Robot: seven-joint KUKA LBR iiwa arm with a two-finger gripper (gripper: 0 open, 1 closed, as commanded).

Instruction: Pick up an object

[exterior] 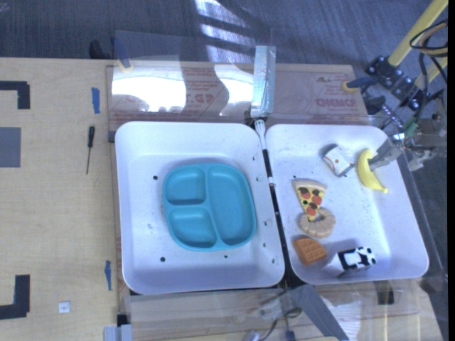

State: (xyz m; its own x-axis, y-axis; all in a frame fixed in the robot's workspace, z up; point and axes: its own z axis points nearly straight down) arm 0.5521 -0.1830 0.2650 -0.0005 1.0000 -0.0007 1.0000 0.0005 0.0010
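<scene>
The right bin (405,212) holds several small items. A yellow banana (369,170) lies near its far right side, with a white and brown block (337,160) to its left. A pizza slice (311,195) and a round cookie (317,224) lie in the middle. Nearer the front are an orange waffle piece (310,250) and a black and white toy cow (356,258). My gripper (398,146) hangs over the bin's right rim, just right of the banana and slightly above it. Nothing visible is held in it.
The left bin (135,190) holds a blue divided plate (208,205). A clear wall (213,84) stands behind both bins. Cables, a black clamp and a yellow pole (419,27) crowd the upper right. A central ridge (266,190) separates the bins.
</scene>
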